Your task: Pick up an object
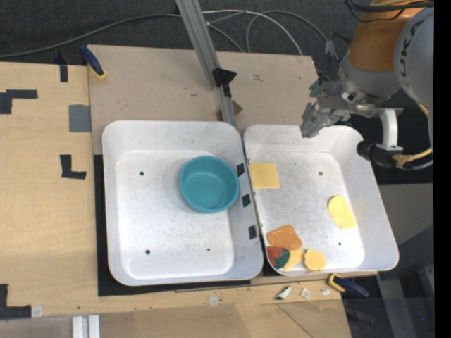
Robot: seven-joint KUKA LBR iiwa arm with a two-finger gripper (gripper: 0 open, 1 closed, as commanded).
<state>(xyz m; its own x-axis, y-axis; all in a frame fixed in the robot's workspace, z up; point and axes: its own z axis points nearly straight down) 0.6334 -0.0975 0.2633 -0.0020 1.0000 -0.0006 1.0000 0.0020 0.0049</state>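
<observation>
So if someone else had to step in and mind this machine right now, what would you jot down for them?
Gripper: above the far rim of the right bin, holding nothing that I can see; whether it is open or shut I can't tell.
Right bin: yellow square near its left wall, yellow oval on its right side, orange piece, a red-and-green piece and a small yellow round at the near edge.
Left bin: teal bowl.
Done: nothing picked up yet.
Left: choose an object, grasp it, lift.

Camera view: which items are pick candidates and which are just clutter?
Candidates: teal bowl in left bin; yellow square, yellow oval, orange piece, small yellow round in right bin.

Clutter: cables, metal post, blue clamps.
</observation>
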